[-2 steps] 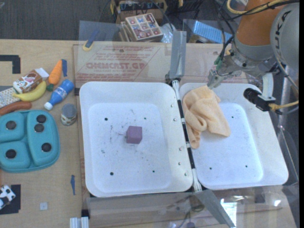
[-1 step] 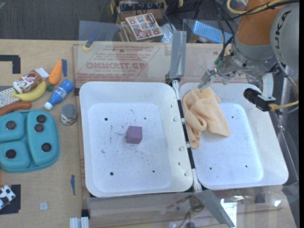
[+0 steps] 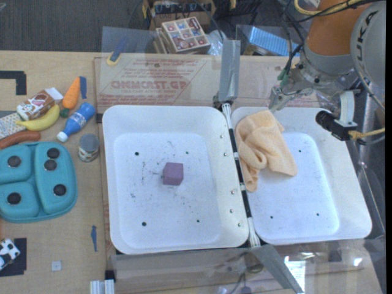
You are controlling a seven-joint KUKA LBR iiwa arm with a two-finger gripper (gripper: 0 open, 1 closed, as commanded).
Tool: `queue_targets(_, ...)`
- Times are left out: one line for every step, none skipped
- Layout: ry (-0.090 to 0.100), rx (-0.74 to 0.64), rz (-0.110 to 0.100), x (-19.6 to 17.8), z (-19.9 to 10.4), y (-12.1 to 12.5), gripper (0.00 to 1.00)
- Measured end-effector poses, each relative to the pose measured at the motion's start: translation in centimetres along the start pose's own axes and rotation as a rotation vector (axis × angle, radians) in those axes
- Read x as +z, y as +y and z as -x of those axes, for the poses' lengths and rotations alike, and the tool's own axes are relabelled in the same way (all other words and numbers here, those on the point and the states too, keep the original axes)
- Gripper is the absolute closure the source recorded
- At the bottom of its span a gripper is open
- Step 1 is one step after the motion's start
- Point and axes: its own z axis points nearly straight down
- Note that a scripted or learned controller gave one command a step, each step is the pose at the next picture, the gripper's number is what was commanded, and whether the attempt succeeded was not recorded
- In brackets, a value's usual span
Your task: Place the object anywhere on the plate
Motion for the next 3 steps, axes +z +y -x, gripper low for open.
queue_targets(0.0,0.0,0.0,0.01,0.0,0.0,0.0)
queue_targets(-0.002,0.0,0.002,-0.76,0.09,0.19,1.0)
queue_targets(-0.002,0.0,0.002,-0.75,0.09,0.18,0.0)
